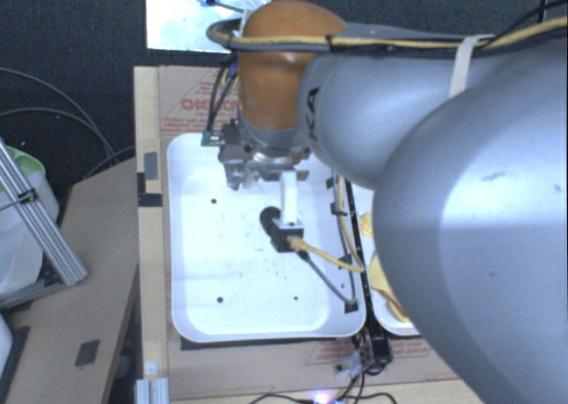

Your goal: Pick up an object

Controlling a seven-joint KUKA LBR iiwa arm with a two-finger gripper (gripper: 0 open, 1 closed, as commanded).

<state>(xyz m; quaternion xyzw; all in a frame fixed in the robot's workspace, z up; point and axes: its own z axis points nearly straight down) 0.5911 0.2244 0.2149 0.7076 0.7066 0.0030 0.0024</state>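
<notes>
**Item 1, jaws.** Mounted under the orange band [275, 56] of the grey arm [461, 171]. They hang over the 12 o'clock end of the left bin [191, 304], close above its white floor. The wrist housing hides them from above, so whether they are apart or together cannot be told. Nothing is seen between them.

**Item 2, candidate object.** A pale yellow thing [380, 280] in the right bin [397, 328], at about 4 o'clock from the jaws and well apart from them. It lies across the dividing rims. Only a sliver is visible, so its kind cannot be told.

**Item 3, obstructions.** The arm's bulk covers nearly all of the right bin and the yellow thing. The two bins' adjoining rims stand between the jaws and that thing.

**Item 4, surroundings.**
- A cardboard sheet [191, 105] with red print lies under the bins.
- A silvery sheet [191, 3] lies at 12 o'clock, beyond the cardboard.
- Aluminium rails [40, 225] lean at 9 o'clock, on the tan surface [98, 242].
- A green thing [27, 164] sits just behind the rails.
</notes>
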